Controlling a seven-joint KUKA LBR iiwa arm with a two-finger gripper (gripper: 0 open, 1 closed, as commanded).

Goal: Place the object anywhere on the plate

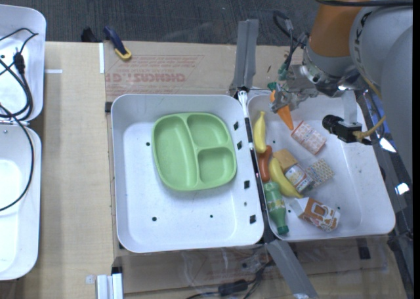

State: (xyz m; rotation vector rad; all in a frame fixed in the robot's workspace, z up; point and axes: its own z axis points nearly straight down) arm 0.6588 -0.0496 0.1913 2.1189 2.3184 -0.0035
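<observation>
A light green plate (195,150) with three compartments lies in the left bin (131,179). My gripper (281,101) hangs over the far left corner of the right bin (367,193). It is shut on the top end of an orange carrot (285,118), which points down and to the right from the fingers. The carrot is to the right of the divider between the bins, well apart from the plate.
The right bin holds two bananas (260,132) (283,179), a green bottle (276,208), a pink wafer pack (308,136), a small can (296,175), a mesh pouch (321,171) and a snack box (319,214). A grey post (245,55) stands behind the divider.
</observation>
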